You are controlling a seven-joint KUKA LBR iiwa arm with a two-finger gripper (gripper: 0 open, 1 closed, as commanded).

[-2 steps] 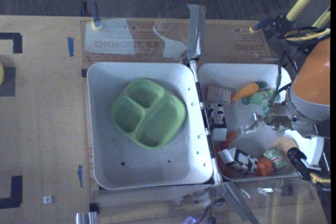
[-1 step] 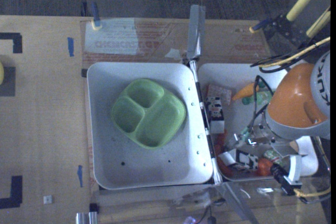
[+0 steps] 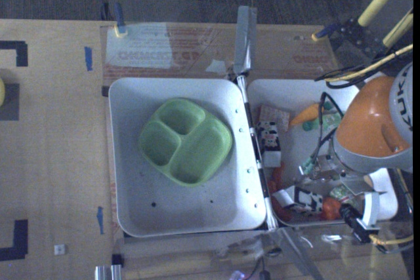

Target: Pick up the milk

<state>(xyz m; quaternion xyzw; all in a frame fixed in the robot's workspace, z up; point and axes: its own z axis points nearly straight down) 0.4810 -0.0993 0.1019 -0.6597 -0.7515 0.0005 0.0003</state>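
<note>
On the table (image 3: 52, 160), the left bin (image 3: 131, 206) holds a green divided plate (image 3: 186, 141), lying near its middle. Right of that plate, past the divider between the bins, the right bin (image 3: 262, 92) is crowded with small items. The milk (image 3: 269, 139), a small carton with black-and-white patches, lies just right of the divider, against the bin's left wall. Farther right of the plate an orange carrot-like piece (image 3: 304, 117) lies. The arm (image 3: 374, 121) hangs over that bin; its end effector (image 3: 321, 170) sits low among the clutter, right of the milk and apart from it, and I cannot tell its state.

A divided plate (image 3: 186, 141) lies in the left bin (image 3: 128, 206); the right bin (image 3: 262, 90) holds clutter.
</note>
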